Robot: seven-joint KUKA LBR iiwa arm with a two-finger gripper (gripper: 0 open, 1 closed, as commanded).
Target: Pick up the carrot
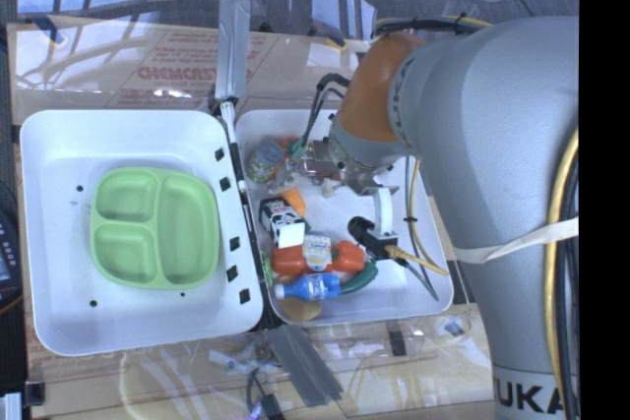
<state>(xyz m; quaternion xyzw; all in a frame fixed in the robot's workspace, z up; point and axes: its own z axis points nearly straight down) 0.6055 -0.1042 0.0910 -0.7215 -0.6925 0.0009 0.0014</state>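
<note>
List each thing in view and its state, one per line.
Green divided plate: flat in the left bin, nothing on it.
Carrot: lying in the right bin, partly under a small carton.
Blue bottle: on its side.
Can: lying near the divider.

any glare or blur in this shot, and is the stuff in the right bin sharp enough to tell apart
Camera view: streaky glare on the clear plastic sheet behind the bins; the shallow white left bin is bright, nearly washed out around the lime-green divided plate; the shallow white right bin holds soft, crowded items, so the small blue plastic bottle reads but the carrot can't be picked out confidently.
</note>
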